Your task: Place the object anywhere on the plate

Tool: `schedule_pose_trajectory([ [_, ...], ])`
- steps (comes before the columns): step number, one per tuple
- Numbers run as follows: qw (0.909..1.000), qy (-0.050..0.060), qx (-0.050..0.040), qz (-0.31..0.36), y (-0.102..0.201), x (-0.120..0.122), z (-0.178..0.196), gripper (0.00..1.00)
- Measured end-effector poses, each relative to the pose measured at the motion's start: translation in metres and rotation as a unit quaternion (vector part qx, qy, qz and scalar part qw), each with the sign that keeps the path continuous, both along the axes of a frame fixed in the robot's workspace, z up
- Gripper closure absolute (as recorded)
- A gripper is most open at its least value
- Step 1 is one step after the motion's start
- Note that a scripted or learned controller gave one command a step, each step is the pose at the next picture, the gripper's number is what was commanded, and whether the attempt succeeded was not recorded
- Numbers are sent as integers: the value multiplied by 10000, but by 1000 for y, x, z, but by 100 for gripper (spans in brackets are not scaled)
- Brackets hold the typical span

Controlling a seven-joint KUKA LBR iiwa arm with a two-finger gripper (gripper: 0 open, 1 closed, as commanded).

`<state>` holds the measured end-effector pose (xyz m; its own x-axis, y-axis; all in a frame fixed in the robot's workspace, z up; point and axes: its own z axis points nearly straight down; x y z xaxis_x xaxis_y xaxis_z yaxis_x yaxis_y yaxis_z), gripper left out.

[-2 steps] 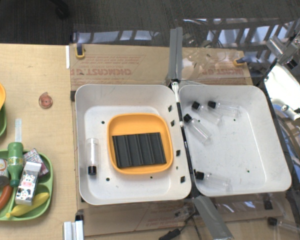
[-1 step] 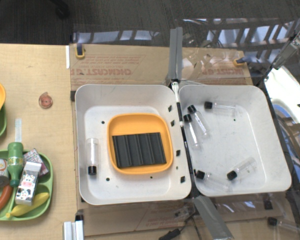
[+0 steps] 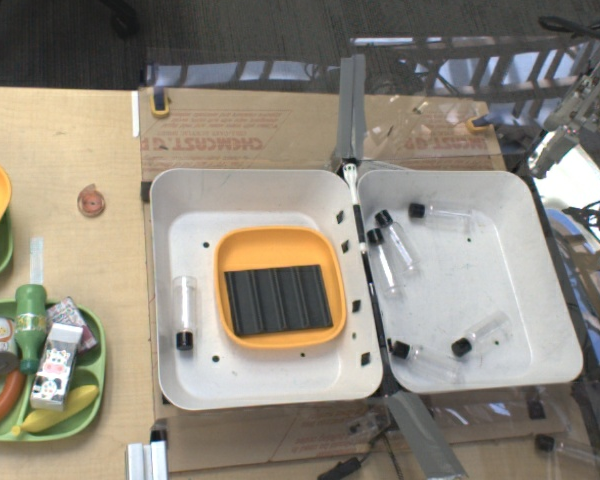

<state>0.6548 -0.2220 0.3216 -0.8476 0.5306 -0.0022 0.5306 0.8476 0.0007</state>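
The hand (image 3: 564, 136) hangs at the far upper corner of the right bin (image 3: 540, 268), out over its rim, and whether it is released or clenched I cannot tell; nothing shows in it.

The task's thing is most likely one of the clear tubes with black caps. Closest to the hand lies one tube (image 3: 442, 211) near the bin's back wall. A pair (image 3: 392, 243) lies farther from it against the inner wall, and two more (image 3: 478, 334) lie toward the front. A last tube (image 3: 184, 311) lies farthest off, in the left bin (image 3: 165, 368), just beside the orange plate (image 3: 278, 245) but not on it.

These tubes look light, stiff and smooth (probably plastic, so not very fragile). Being round, one would likely roll or squirt out of a poor pinch. I judge the best hold is across the middle of the barrel, closing square to its length. The plate carries a ridged black insert (image 3: 280, 300), which should keep a dropped tube from rolling.
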Motion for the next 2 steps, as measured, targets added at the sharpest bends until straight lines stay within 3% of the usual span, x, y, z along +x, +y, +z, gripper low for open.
schedule_pose_trajectory([
  [1, 9977, -5, -2, 673, 0, -2, -47, 0],
  [2, 9815, -7, -2, 1914, 0, -8, -52, 0],
])
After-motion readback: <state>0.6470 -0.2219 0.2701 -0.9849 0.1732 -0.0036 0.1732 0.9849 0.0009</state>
